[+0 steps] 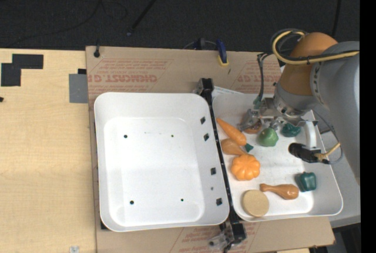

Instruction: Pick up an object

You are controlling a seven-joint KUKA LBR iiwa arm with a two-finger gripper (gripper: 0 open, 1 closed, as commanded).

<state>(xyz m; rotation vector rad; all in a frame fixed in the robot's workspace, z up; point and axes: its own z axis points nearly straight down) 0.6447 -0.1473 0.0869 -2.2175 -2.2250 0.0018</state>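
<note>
My gripper [258, 119] is down in the right bin [329, 206], near its back. A green pepper [268, 138] lies just to its right and front, and a small brownish thing [251, 126] sits right at the gripper's tip. An orange carrot [230, 130] lies to the left of the gripper, beside the bin's left wall. A dark teal piece [290, 129] sits under the wrist, partly hidden.
Also in the right bin are an orange pumpkin [245, 168], a tan stub [231, 147], a round tan disc [255, 203], a drumstick [281, 190] and a teal block [306, 181]. The left bin [104, 128] stands beside it, across a black divider [212, 146].
</note>
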